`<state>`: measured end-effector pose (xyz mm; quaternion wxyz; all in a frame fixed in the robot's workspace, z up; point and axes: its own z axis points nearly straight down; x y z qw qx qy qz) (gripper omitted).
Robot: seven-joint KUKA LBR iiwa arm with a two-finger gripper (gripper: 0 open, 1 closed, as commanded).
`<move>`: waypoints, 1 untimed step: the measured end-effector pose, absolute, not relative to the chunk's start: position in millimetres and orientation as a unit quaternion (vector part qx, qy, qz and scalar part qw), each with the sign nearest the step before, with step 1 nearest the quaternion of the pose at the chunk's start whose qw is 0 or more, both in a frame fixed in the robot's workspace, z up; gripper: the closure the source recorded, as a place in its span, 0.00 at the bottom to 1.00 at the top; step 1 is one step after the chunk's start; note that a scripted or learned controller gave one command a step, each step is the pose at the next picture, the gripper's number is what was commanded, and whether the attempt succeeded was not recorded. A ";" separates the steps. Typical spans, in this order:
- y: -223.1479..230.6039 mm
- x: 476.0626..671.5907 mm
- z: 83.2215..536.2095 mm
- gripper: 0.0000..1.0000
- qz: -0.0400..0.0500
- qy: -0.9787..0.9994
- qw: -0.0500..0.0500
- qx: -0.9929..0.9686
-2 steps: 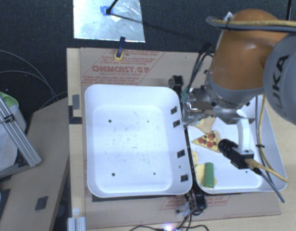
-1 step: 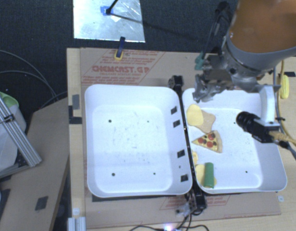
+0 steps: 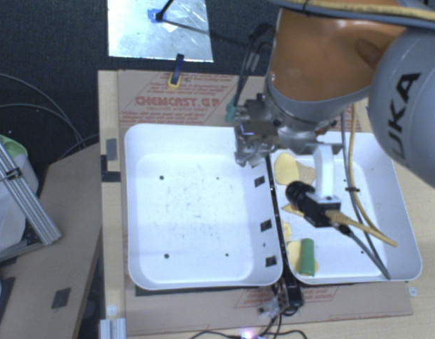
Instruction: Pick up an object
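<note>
Two shallow white plastic bins: right bin (image 3: 390, 189) holds a small green cylinder (image 3: 307, 255) at its near edge, pale yellow flat pieces (image 3: 286, 167) farther. Gripper (image 3: 250, 152) hangs over the far divider, open or closed unclear. Descending here risks hitting rim, grabbing nothing.

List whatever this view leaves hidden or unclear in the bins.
1. Right bin: far half hidden under the arm, camera view.
2. Pale yellow pieces: partly covered by the arm; shapes unclear.
3. Gripper: dark, blurred; whether it holds anything cannot be told.
</note>
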<state>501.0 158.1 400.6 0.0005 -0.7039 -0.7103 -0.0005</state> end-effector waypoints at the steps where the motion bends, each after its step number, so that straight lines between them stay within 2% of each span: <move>1: 154.7 502.2 413.6 1.00 -0.002 -0.711 -0.001 -0.703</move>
